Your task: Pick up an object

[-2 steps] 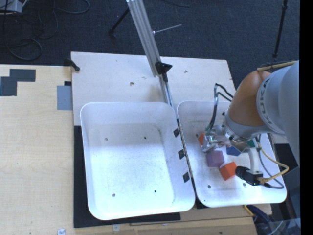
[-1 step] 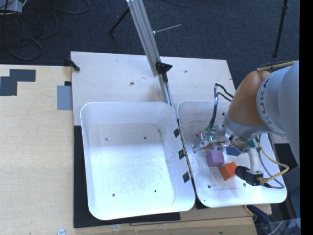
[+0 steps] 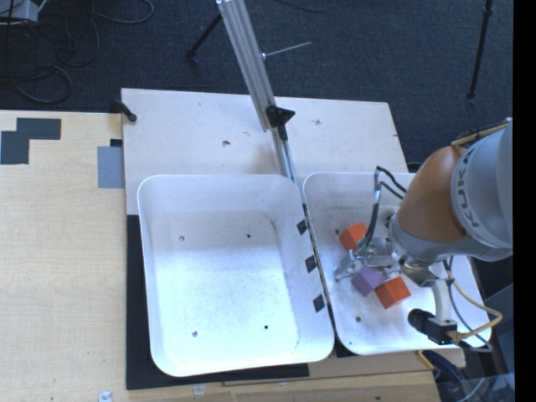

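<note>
While the arm (image 3: 461,195) is reached in from the right edge of the frame, its grey body and orange band are bent down over the right-hand bin (image 3: 335,193), with the wrist lowered toward the bin floor at centre right; the gripper (image 3: 358,262) is seen at the end of the wrist, low over the bin and pointed toward the frame's left, its metal parts spread just above the blocks; whether it is wide, narrow or closed on anything cannot be told, since its tips are blurred and partly hidden by the wrist. Three blocks are found in the right-hand bin, close together beneath the wrist; an orange block (image 3: 353,235) is placed uppermost, just above and left of the gripper; a purple block (image 3: 366,281) is seen just below the gripper, touching or nearly touching it; a second orange block (image 3: 392,292) is set just to the lower right of the purple one, beside it. Black cables (image 3: 381,182) are looped along the wrist. The left-hand bin (image 3: 167,199) is seen at centre frame, beside the right-hand one; a slanted metal rail (image 3: 251,61) is run from the top centre down to the seam between the two bins.
</note>
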Motion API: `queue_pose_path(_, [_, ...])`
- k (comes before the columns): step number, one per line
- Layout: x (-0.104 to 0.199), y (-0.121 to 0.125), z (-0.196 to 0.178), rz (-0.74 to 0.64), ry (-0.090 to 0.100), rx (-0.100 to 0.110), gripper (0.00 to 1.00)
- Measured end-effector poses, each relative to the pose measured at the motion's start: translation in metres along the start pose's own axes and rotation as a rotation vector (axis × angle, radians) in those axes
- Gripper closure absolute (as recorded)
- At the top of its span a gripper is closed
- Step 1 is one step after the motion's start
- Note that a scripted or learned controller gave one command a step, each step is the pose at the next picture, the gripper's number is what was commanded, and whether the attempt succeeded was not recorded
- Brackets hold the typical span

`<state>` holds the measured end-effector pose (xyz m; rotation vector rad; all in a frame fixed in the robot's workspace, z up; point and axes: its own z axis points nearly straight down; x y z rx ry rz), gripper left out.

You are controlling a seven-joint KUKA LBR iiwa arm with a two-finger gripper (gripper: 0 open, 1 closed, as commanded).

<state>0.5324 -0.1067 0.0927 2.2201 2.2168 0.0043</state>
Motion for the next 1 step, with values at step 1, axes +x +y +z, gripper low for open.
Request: queue_pose_path(1, [-0.0007, 0.0004, -0.0097, 0.002, 0.001, 0.002, 1.00])
